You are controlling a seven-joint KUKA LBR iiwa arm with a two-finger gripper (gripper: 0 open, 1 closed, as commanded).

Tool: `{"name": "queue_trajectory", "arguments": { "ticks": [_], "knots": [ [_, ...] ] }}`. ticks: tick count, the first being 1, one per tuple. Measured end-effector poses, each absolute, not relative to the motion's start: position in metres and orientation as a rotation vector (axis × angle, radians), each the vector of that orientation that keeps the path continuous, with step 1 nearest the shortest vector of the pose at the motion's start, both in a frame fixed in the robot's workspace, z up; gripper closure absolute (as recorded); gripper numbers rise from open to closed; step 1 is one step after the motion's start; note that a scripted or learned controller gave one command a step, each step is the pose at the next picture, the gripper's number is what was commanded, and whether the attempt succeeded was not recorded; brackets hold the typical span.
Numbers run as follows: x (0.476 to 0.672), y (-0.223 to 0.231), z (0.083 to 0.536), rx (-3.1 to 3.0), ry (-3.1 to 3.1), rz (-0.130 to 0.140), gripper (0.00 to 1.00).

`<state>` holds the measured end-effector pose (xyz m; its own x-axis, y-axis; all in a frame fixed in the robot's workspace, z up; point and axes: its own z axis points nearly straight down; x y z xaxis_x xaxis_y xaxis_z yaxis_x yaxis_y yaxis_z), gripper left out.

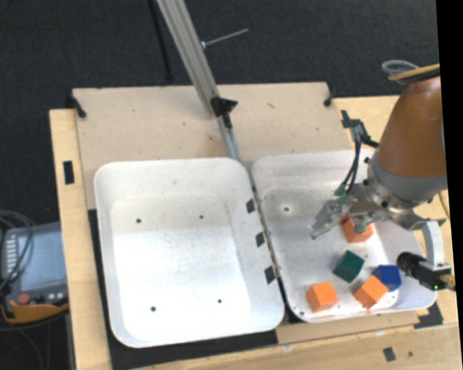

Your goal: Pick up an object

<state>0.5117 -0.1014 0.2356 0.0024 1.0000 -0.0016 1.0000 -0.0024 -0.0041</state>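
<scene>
The arm comes in from the right over the right bin [295, 185]. Its gripper [351, 216] hangs low above the bin's middle right. Directly under it sits a small orange block [358, 231], partly covered by the gripper's body. Whether the gripper touches that block cannot be told. Toward the front of the same bin lie a dark green block [349, 265], a blue block [387, 275] and two more orange blocks [322, 296] [371, 291].
The left bin [180, 247] stands beside the right one, with a divider edge between them. A slanted metal rail [195, 56] rises from the back of the bench. A grey device with cables [32, 269] sits off the bench's left side.
</scene>
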Motion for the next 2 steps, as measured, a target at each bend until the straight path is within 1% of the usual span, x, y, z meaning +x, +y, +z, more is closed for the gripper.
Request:
{"name": "queue_trajectory", "arguments": {
  "ticks": [1,2],
  "knots": [
    [0.511,-0.102,0.172,-2.221,-2.217,0.008,0.0],
    [0.507,-0.095,0.114,-2.221,-2.216,0.008,0.0]
  ]
}}
